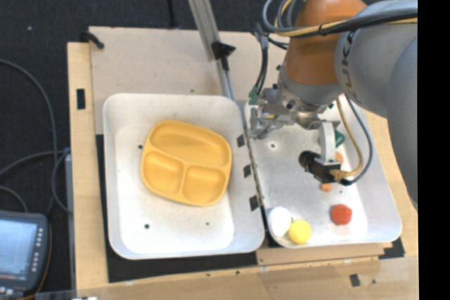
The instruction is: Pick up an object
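The arm reaches in from the right, and its gripper hangs over the far left part of the right bin. Nothing shows between its fingers. In that bin's near part lie a white egg-shaped object, a yellow ball touching it, and a red ball further right. A small orange piece lies just under a black part of the arm's cabling. The wrist hides the bin's far side.
The left bin holds a yellow divided plate near its middle. A slanted aluminium rail rises from the divider between the bins toward the top. Grey cables loop beside the orange wrist band.
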Motion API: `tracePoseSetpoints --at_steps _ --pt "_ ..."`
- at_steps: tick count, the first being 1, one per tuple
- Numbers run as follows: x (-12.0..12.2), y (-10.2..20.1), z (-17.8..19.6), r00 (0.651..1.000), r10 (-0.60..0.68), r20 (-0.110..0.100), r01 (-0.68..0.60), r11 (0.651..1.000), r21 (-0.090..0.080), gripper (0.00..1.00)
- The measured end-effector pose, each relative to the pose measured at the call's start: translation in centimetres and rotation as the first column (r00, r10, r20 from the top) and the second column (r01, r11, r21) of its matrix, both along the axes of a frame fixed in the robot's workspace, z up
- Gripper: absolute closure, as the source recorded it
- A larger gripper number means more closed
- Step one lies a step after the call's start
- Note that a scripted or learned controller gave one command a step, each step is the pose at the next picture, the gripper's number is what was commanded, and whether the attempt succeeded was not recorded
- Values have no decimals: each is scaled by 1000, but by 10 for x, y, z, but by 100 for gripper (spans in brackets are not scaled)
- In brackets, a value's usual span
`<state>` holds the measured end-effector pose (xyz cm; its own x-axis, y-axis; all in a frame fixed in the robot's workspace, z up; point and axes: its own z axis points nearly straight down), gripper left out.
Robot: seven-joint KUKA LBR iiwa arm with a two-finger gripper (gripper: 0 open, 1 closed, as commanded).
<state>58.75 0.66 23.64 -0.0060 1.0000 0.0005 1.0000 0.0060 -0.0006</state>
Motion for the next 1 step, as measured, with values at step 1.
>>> tracePoseSetpoints --at_steps 1 --pt "-12 52 -8 1000 1 0 -1 1000 1 100"
